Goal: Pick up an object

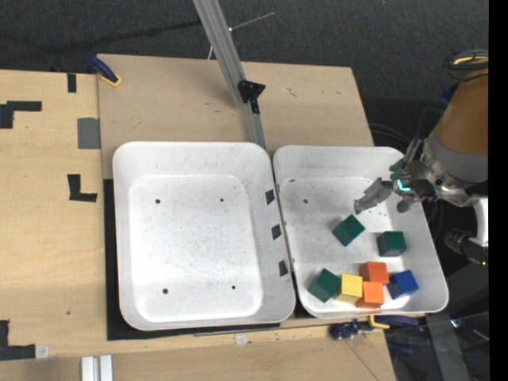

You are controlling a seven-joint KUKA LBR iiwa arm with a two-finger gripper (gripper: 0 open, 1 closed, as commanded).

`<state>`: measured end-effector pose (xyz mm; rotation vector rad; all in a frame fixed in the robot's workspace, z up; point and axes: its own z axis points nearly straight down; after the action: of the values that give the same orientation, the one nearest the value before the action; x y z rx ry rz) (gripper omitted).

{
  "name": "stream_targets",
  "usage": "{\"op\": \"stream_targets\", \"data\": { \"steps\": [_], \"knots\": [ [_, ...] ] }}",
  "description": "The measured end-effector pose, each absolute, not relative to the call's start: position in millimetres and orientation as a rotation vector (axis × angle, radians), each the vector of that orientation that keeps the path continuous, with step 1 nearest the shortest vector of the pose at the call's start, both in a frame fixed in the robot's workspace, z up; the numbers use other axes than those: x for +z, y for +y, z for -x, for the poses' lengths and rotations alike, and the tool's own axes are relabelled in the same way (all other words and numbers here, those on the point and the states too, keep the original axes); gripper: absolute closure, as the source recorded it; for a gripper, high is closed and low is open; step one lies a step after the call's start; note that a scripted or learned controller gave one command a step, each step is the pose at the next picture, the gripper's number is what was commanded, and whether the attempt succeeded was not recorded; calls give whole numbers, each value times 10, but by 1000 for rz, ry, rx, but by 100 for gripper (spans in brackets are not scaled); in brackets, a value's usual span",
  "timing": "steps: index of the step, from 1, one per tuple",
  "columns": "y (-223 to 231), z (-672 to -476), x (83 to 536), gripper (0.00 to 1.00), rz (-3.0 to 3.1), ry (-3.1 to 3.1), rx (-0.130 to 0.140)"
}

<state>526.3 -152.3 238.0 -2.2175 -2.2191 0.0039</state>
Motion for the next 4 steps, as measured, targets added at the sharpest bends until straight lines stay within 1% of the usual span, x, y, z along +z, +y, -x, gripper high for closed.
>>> {"op": "stream_targets", "data": {
  "steps": [1, 2, 4],
  "knots": [
    [-1523, -5270, 2397, 0, 2218, -2223, 1],
    [-1457, -5283, 1772, 0, 2215, -2218, 8],
    [-1424, -5286, 905, 0, 2221, -2222, 5]
  ]
}}
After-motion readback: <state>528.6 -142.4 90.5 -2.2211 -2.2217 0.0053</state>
